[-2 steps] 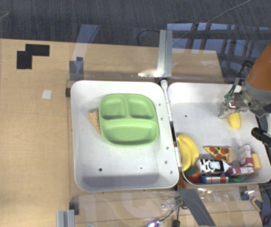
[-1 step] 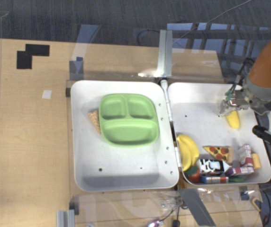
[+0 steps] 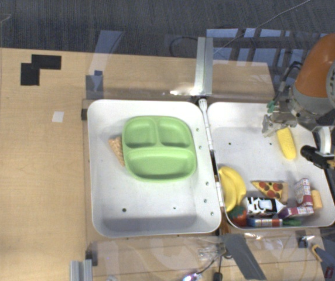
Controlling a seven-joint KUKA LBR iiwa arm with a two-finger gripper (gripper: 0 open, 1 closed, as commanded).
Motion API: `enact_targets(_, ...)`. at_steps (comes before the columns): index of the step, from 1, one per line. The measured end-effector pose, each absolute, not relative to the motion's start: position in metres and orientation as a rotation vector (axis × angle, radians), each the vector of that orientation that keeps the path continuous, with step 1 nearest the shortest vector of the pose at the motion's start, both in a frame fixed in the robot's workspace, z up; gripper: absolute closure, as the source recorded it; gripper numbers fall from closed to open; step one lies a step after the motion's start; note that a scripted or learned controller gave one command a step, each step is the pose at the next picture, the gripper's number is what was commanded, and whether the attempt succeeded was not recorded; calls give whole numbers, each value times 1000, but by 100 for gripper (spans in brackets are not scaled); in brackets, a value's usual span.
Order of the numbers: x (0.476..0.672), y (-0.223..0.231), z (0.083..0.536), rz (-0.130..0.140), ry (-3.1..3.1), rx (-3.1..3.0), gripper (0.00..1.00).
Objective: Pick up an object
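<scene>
My gripper (image 3: 277,122) hangs over the back right part of the right bin (image 3: 243,145), reaching in from the right. Its tip is just above the far end of a yellow corn cob (image 3: 287,144) that lies on the bin floor. Nothing is seen held in it. Along the bin's front lie a yellow banana (image 3: 232,186), a pizza slice (image 3: 271,188), a black and white toy (image 3: 260,205) and several small packets and a can (image 3: 305,199).
The left bin (image 3: 150,215) holds a green divided plate (image 3: 159,147) with a tan waffle-like piece (image 3: 116,149) tucked under its left edge. A metal divider (image 3: 209,151) runs between the bins. The wooden bench (image 3: 33,157) spreads to the left.
</scene>
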State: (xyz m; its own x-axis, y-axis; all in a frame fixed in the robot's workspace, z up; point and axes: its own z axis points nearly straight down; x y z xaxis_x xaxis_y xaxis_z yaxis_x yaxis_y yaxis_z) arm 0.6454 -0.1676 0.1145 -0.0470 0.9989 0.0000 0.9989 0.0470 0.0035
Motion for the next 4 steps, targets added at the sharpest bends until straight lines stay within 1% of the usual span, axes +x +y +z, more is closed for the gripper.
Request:
enact_targets(1,634,-202,88,13,2167,2270,100)
enact_targets(2,603,-165,90,11,2607,1727,100)
enact_targets(3,603,-166,91,10,2602,1726,0)
enact_targets(4,631,-156,89,11,2390,2022,0)
